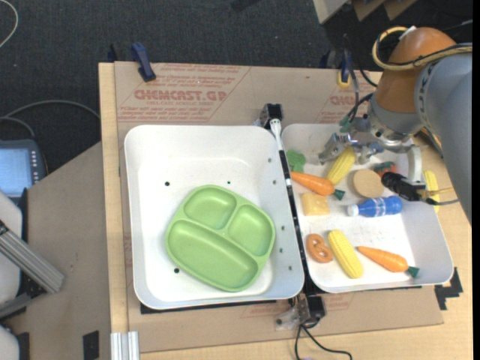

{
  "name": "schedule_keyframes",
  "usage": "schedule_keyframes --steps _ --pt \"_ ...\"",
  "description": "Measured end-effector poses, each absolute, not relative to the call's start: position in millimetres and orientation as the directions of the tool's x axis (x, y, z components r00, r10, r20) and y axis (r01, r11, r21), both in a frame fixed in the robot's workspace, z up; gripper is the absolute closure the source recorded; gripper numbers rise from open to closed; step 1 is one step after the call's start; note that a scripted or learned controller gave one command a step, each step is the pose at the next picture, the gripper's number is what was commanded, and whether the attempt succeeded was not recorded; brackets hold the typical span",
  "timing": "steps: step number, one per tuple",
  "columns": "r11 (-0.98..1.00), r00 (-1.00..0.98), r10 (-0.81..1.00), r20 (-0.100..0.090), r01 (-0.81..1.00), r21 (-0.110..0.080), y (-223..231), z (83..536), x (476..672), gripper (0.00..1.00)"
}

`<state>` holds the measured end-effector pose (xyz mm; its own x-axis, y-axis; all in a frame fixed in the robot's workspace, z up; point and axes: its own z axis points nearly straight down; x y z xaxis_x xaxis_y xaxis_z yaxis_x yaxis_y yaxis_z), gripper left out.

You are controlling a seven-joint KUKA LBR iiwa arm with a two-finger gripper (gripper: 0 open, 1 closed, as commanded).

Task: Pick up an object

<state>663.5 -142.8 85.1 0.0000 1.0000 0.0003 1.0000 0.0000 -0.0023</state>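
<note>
End effector: I see the end effector [351, 142] low over the far end of the right bin [433, 240], at the upper corn cob [340, 166]; I cannot tell its state from this slant.
Task objects: the right bin holds the upper corn cob, a carrot [312, 183] beside it, a tan disc [367, 184], a blue bottle [377, 207], a yellow block [316, 205], a pretzel [319, 248], a second corn cob [346, 253] and a second carrot [384, 258].
Left bin: the left bin [142, 201] carries a green divided plate [220, 236] (not a likely target, I judge).
Step in hand: I judge this the approach or descent on the upper corn cob; I see nothing lifted.
Next move: it calls for a closure centred across the cob, clear of the carrot, then a straight lift.
Risk: close neighbours may get nudged.
</note>
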Motion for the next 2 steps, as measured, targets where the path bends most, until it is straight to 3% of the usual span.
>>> schedule_keyframes --steps 1,2 --pt "-0.001 0.001 1.0 0.001 1.0 -0.003 -136.6 84.9 652.8 0.0" --pt "0.001 -0.001 1.0 -0.001 1.0 0.004 -132.8 85.0 667.3 0.0"
